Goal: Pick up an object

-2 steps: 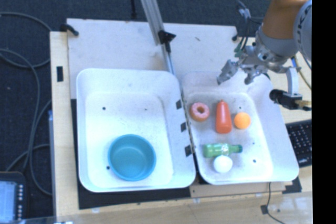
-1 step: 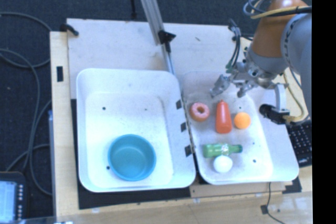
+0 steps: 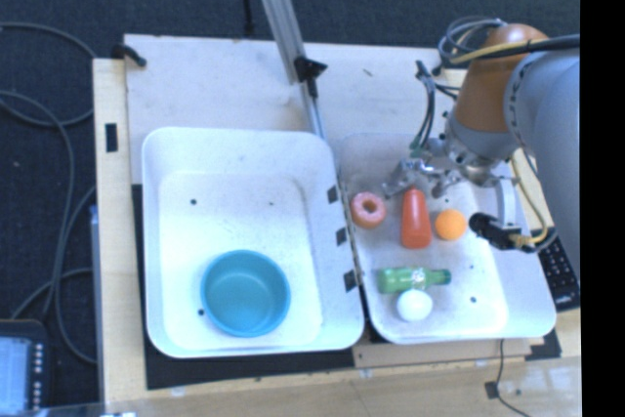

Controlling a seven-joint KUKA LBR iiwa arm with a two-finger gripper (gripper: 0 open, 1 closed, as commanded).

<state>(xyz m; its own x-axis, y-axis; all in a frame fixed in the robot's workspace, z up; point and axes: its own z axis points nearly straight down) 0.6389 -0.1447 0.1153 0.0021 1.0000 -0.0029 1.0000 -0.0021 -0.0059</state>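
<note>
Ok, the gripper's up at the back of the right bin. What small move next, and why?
Probably ease the gripper down toward the near side, onto the red object. It lies just below the gripper, with the pink ring and orange ball apart from it on either side.

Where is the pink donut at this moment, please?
The pink donut lies in the right bin, near its left wall, just left of the red object.

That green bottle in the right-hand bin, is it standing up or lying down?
Lying down. The green bottle rests on its side across the floor of the right bin, just above the white ball.
</note>
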